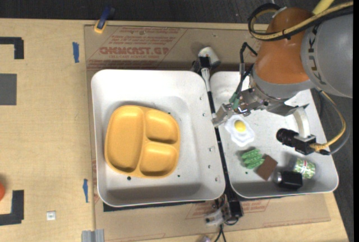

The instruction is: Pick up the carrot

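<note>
On the table, the left bin (106,95) holds a yellow divided tray (143,140). In the right bin (325,179), the pincer (238,106) hangs just above a toy fried egg (240,129); whether it is wide or narrow I cannot tell. Further right lie a green piece (250,157), a brown block (266,167) and a green can (304,168), and I cannot tell which thing, if any, is the carrot.
</note>
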